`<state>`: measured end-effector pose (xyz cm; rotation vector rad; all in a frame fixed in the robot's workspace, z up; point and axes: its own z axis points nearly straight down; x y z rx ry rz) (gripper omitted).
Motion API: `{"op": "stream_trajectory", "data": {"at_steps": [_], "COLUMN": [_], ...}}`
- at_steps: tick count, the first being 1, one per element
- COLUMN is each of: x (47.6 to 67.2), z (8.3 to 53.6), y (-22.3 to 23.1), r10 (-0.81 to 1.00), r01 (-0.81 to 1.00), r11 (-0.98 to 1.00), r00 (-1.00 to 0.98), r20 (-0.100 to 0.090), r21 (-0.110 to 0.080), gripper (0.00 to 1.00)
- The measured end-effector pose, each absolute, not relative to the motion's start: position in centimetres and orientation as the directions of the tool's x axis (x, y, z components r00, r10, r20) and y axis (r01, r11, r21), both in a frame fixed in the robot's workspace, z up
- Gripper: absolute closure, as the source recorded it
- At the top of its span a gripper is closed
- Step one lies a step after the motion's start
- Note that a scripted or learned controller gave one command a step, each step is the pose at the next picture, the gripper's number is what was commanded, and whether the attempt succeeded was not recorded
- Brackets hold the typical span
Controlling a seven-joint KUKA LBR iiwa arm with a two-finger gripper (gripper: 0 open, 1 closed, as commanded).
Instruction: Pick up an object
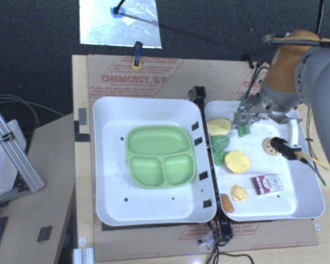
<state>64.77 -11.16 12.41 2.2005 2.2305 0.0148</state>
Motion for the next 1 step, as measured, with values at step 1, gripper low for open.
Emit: {"op": "stream_trajectory", "data": {"at_steps": [1], "x": [62.84], "z": [18.83], "y": [-5.93], "r10": [1.0], "r01": [1.0], "r11": [0.009], "r00": [-0.009], "r20": [0.001], "r21": [0.005], "gripper": [1.0]}}
